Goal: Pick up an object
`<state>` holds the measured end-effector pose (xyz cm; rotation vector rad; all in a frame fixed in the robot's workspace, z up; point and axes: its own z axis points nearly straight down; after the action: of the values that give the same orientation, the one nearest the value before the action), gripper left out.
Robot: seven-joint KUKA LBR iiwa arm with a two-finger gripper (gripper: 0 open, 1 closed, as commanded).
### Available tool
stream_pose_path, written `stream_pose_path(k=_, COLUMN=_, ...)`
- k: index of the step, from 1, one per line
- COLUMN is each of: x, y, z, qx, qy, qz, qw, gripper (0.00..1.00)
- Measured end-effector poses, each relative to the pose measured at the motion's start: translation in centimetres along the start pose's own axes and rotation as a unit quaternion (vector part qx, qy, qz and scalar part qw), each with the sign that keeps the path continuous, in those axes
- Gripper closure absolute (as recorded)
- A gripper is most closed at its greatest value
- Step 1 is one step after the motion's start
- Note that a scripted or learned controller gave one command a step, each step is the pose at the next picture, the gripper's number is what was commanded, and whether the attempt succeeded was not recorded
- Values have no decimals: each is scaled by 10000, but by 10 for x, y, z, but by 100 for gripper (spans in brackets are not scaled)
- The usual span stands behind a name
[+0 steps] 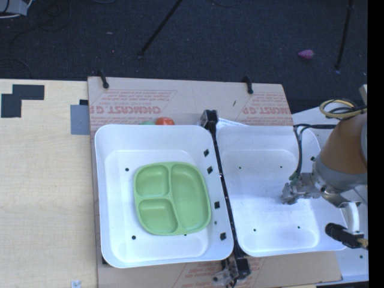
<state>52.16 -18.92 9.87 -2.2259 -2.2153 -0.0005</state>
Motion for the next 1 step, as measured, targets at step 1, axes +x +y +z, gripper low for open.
stream_pose_path(k=1, x=-3, y=-5, z=-61, qx=-17, qy=-10, qz=-3, qw=10000, gripper=100)
